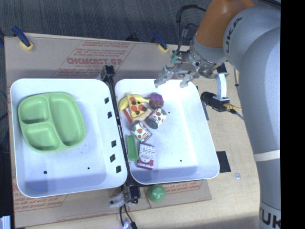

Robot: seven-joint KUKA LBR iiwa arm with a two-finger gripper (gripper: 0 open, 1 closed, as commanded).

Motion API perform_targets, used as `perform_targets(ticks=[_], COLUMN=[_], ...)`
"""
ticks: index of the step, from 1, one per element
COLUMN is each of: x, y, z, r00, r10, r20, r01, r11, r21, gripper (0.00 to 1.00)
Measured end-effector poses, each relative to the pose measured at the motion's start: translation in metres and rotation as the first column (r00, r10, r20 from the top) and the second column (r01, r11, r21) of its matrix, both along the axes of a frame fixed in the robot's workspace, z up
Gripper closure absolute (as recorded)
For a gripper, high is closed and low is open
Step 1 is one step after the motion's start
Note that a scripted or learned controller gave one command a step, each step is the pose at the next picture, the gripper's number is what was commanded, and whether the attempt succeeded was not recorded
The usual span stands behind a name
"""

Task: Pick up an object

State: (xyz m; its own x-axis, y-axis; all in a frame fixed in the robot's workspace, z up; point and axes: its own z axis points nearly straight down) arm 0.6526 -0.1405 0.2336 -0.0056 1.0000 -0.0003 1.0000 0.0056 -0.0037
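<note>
camera view | gripper (175, 78) hovering spread open, gripping nothing, over right bin (190, 132) rim; approaching | next: descending onto pizza slice (138, 109)

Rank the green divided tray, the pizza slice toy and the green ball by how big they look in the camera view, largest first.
1. green divided tray, by far the largest.
2. pizza slice toy.
3. green ball, a little smaller than the pizza slice; it sits nearer the camera, off the bins, so this gap is unsure.
</note>
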Motion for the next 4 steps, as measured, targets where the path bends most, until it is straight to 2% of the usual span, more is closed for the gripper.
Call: perform_targets(ticks=[1,2,3,4], x=[-0.080,-0.079,-0.051,-0.051], y=[0.024,0.024,0.013,0.013], z=[-0.097,-0.086,0.056,0.055], r00=[1.000,1.000,1.000,1.000], r10=[0.001,0.006,0.000,0.000], r20=[-0.003,-0.002,0.006,0.004], r01=[-0.001,-0.006,0.000,0.000], r11=[1.000,1.000,1.000,1.000], r21=[0.001,0.000,-0.001,0.000], gripper=[0.00,1.00,1.00,0.00])
